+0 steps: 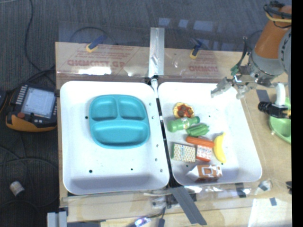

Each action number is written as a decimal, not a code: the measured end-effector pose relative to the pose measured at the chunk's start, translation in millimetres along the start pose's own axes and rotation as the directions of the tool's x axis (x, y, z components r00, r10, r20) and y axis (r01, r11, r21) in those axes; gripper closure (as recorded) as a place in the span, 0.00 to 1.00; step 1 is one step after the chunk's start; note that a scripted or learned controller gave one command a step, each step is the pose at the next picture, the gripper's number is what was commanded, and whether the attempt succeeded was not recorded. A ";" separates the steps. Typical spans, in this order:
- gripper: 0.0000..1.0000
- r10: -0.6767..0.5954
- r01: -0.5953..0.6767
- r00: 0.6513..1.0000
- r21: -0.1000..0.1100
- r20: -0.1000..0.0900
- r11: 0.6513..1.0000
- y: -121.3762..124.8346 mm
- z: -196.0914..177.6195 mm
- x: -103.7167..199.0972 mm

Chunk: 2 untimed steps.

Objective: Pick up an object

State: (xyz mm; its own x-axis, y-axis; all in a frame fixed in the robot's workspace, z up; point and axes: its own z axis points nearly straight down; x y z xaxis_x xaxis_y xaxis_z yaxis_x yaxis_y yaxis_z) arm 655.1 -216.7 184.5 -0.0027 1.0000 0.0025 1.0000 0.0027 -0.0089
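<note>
Claw fingers spread, empty, above right bin's far corner. Toy banana below it, nearer camera: likely light, rigid plastic, slick; pinch across narrow middle.

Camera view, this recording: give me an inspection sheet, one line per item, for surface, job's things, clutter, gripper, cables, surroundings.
Surface: bench with left bin and right bin side by side.
Job's things: right bin holds banana, carrot, green bottle, pizza slice, small boxes.
Clutter: teal divided tray in left bin.
Gripper: gripper above right bin's far right corner, holding nothing.
Cables: black cables on the carpet.
Surroundings: handheld control pendant on the floor, left.
</note>
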 end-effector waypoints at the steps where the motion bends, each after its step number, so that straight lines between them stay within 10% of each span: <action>1: 0.00 0.035 -0.035 0.999 0.002 0.002 0.999 -103.3 33.3 17.8; 2: 0.00 0.043 -0.043 0.999 -0.023 0.005 0.999 -115.0 95.8 19.9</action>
State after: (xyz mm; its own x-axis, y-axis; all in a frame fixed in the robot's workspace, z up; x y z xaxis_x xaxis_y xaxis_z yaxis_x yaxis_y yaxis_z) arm 539.2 -196.8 89.7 0.0402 0.9992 -0.0029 0.9991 -0.0401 0.0144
